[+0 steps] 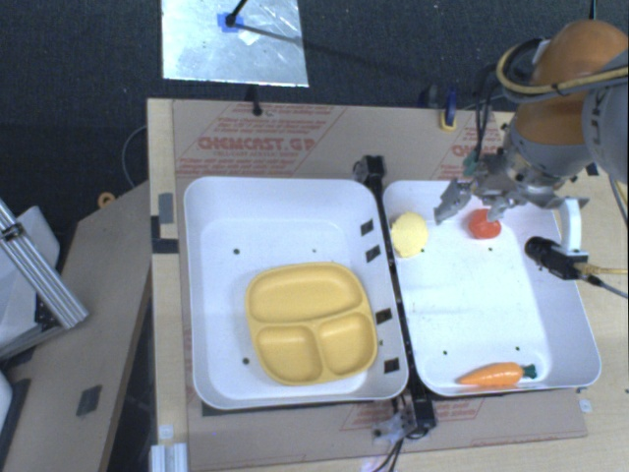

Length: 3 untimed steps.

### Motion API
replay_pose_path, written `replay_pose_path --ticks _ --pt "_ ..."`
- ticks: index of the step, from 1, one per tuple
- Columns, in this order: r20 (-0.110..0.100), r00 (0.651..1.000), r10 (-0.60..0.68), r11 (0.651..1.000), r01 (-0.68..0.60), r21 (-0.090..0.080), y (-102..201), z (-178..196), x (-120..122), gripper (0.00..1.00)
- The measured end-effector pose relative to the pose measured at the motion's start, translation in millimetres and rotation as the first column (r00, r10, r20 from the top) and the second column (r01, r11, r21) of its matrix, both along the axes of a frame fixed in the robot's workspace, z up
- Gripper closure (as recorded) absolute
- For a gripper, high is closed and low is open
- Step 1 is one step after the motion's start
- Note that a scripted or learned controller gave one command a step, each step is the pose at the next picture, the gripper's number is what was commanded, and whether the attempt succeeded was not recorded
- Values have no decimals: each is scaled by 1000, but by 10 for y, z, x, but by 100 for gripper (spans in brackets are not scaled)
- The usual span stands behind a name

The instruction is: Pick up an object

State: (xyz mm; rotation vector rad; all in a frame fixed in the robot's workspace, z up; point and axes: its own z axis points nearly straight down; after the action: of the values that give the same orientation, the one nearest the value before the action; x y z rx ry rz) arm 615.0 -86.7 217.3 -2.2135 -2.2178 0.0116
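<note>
Camera view, looking down on the counter (295,131) at a slant.

- Arm — enters from 3 o'clock, orange band uppermost, wrist over the far end of the right bin (565,357).
- Tool (474,203) — two fingers spread, one toward 9 o'clock, the other toward 3 o'clock; nothing between them. It sits low over the bin's far part.
- Red ball (484,226) — small, round, on the right bin's floor, directly at 6 o'clock from the tool and just beside it, partly overlapped by the nearer finger. Whether a finger touches it cannot be told. Being round, it has no long axis, so finger orientation matters little.
- Yellow ball (409,234) — on the same floor against the bin's left wall, at about 8 o'clock from the tool, near but apart from it and from the red ball.
- Carrot (494,374) — at the near end of the right bin, well apart from the tool at 6 o'clock; long axis runs 9 to 3, green tip toward 3.
- Yellow tray (310,320) — three compartments, in the left bin (221,264), at 7 o'clock from the tool across the divider, well apart.

Judgement: the red ball is the nearest candidate. The grasp turns on one offset — the ball lies slightly toward 6 o'clock of the gap between the fingers, so a small shift that way would be needed before descending and closing. Risk: a round object may roll off a finger that lands on it.
</note>
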Motion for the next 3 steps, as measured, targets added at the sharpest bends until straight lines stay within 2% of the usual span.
replay_pose_path --ticks 1,2,3 --pt "12 1000 2 1000 -2 -1 2 74 26 0" --pt "9 1000 0 1000 0 0 41 -516 -43 0" --pt "9 1000 -1 1000 1 0 37 -938 -74 0"
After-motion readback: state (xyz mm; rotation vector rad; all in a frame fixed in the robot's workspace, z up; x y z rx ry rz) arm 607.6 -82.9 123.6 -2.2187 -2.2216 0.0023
